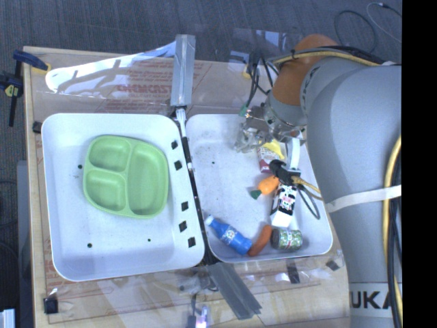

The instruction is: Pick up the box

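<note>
A small box (268, 158) with red, white and yellow print lies in the right bin (218, 183), near its far right side. My gripper (247, 138) hangs low over the bin's far part, just left of and beyond the box, beside it rather than around it. Nothing shows in the gripper. The grey arm with its orange band (300, 74) covers the bin's right rim and part of the box's far end.
Near the box lie an orange carrot (268, 184) and a white cow-print bottle (283, 207). Along the front wall are a blue bottle (229, 236), another carrot (260, 240) and a green can (287, 239). A green divided plate (126, 175) sits in the left bin (61, 244).
</note>
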`<state>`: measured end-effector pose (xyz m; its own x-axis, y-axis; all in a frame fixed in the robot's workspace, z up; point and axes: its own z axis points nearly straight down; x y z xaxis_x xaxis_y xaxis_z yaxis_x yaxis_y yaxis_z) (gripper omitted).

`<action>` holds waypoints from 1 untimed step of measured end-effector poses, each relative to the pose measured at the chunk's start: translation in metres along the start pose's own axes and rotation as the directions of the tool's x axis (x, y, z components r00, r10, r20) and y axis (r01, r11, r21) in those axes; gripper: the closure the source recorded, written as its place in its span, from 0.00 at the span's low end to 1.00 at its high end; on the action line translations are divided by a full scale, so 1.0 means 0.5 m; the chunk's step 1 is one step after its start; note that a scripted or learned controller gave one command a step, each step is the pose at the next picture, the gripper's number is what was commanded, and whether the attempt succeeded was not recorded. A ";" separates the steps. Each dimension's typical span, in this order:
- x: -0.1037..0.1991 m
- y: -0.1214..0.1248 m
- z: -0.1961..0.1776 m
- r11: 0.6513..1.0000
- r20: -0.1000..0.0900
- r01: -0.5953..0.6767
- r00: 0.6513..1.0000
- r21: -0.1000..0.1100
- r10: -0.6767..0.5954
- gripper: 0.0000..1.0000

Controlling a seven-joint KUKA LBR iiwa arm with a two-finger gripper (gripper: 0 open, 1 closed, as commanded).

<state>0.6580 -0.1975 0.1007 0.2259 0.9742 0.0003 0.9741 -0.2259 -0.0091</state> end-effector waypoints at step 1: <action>0.002 0.000 0.001 1.000 0.000 0.001 1.000 0.002 -0.001 0.00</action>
<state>0.6581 -0.1965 0.1003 0.2246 0.9745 0.0007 0.9744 -0.2246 -0.0106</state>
